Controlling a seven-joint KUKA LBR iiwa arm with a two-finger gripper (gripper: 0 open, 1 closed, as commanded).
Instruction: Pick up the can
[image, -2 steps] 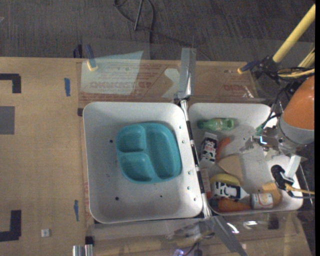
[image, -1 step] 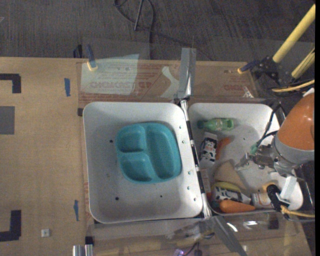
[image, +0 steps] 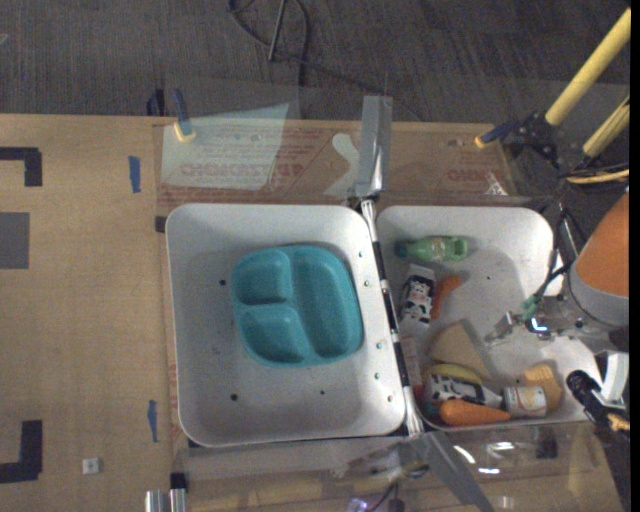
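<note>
A small black-and-white can (image: 418, 297) lies in the right bin (image: 520, 225), close to its left wall and just below a green bottle (image: 433, 247). My gripper (image: 520, 324) hangs over the right half of the same bin, well to the right of the can and apart from it. The grey wrist with its orange band (image: 608, 262) reaches in from the right edge. Nothing shows between the gripper and the can except bare bin floor.
The right bin also holds a small carrot (image: 447, 291), a tan wedge (image: 458, 345), a banana (image: 455, 377), a larger carrot (image: 474, 412) and a white cylinder with a tan end (image: 528, 398). A teal divided plate (image: 297, 304) lies in the left bin (image: 200, 300).
</note>
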